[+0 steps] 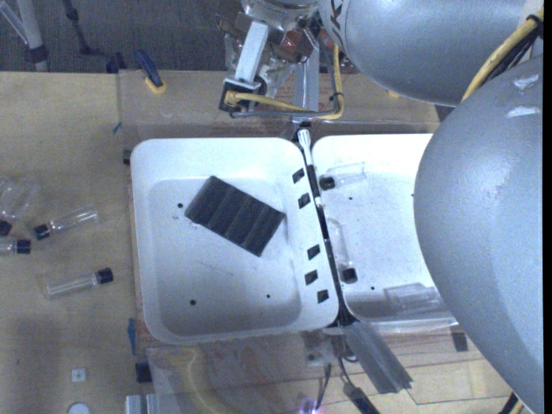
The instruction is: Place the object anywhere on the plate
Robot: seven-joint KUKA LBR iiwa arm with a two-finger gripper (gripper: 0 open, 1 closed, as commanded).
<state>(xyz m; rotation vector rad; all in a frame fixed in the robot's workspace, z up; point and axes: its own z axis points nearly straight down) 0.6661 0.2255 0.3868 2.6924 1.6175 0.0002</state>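
Where the grey arm [483, 231] reaches in from the right of the view, the gripper [291, 67] is seen at the top, held above the far edge of the two white bins, roughly over the line where they meet. Whether it is apart or together cannot be told. Just below it, the seam between the bins is lined with a row of small black clips [311, 253]. To the right of that seam, much of the right bin [379, 231] is covered by the bulk of the arm. On the part of its floor that can be seen, a clear tube with a black cap [343, 176] lies near the far corner. A second capped tube [338, 247] is laid along the seam wall, and a third clear piece [412, 296] rests by the near wall, its outline too faint to be made out fully. In the left bin [172, 300], a dark ridged plate [235, 216] lies flat and turned at a slant, towards the far side of the floor. It is well apart from all three tubes, which are kept from it by the two bin walls. Further out, on the counter [52, 128] to the left of the bins, more capped tubes are scattered, one [67, 223] above another [76, 281]. A blue clamp [152, 72] is fixed at the far left corner.
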